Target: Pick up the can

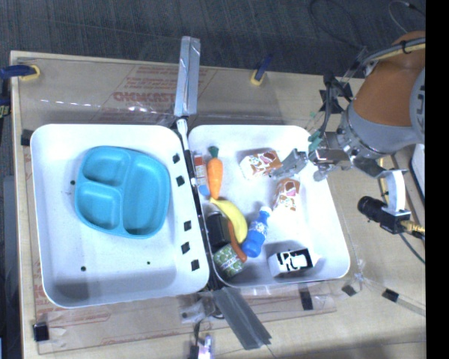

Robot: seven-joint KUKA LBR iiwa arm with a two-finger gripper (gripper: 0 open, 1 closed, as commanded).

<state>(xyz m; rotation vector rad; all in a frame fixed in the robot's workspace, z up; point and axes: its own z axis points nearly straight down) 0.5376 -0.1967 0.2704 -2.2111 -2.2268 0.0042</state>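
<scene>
Here, in the camera view, two white bins sit side by side on the tabletop (374, 275). The left bin (52, 200) holds a blue divided plate (123, 191). The right bin (333, 230) holds the can (229, 260), green-labelled, lying at its near left corner beside a banana (232, 217) and a blue bottle (256, 232). Farther back lies a carrot (215, 174); two snack packets (260, 162) lie toward the right, and a black-and-white box (293, 260) near the front. The tool (293, 160) hovers over the far right part of this bin, well apart from the can; whether it is open or closed cannot be told.
</scene>
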